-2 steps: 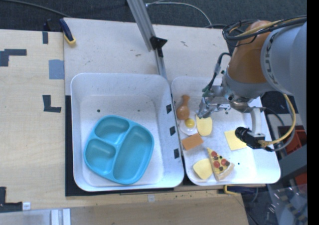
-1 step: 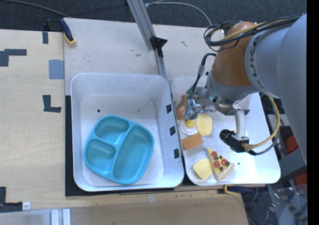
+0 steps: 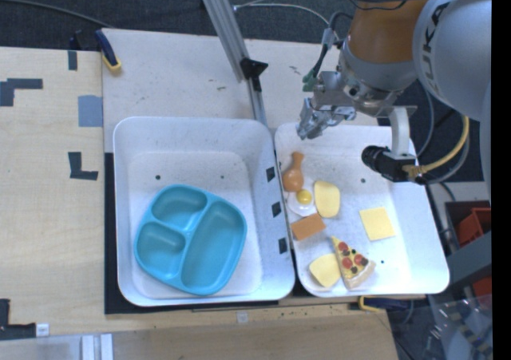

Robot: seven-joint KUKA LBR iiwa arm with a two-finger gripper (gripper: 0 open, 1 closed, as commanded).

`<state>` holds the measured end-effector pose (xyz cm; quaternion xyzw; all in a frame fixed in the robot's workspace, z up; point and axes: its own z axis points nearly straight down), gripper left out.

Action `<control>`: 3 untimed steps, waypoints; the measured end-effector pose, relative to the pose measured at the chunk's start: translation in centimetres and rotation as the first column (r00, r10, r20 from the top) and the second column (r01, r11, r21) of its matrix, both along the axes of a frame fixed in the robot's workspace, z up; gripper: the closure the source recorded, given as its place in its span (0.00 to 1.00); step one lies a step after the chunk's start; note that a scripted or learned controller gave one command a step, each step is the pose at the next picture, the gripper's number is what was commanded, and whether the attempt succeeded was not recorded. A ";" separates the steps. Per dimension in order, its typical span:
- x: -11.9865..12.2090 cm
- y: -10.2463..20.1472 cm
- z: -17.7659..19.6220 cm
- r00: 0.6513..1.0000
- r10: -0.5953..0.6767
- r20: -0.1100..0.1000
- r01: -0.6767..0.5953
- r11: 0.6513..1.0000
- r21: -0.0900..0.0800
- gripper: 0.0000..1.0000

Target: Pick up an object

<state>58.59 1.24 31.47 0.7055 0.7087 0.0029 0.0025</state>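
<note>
Two shallow white bins are set side by side on the bench (image 3: 48, 191). The left bin (image 3: 128, 143) contains a blue divided plate (image 3: 190, 239), which lies flat toward the near left of its floor. The right bin (image 3: 415, 247) contains a group of toy food pieces along its left half. A drumstick (image 3: 294, 172) is located nearest the far edge, with a fried egg (image 3: 303, 200) just beside it on the near side. A pale yellow piece (image 3: 326, 199) is positioned just right of the egg. A brown rectangular piece (image 3: 307, 227) lies directly in front of the egg. A yellow square slice (image 3: 378, 223) is placed apart to the right. A pizza slice (image 3: 353, 263) and a second pale yellow piece (image 3: 324, 270) lie together near the front rim. The tool (image 3: 313, 125) is carried above the far left corner of the right bin, beyond the drumstick and clear of all pieces. Nothing is seen between its parts; whether it is released or clenched cannot be told. A metal pole (image 3: 223, 19) stands behind the bins.
</note>
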 end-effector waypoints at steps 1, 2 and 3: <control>0.2 -2.5 -13.2 1.000 -0.005 -0.017 0.005 1.000 -0.003 1.00; 0.1 -0.1 -3.8 1.000 -0.001 -0.003 0.001 1.000 0.000 1.00; 0.1 -0.2 -3.3 1.000 -0.002 -0.010 0.002 1.000 -0.002 1.00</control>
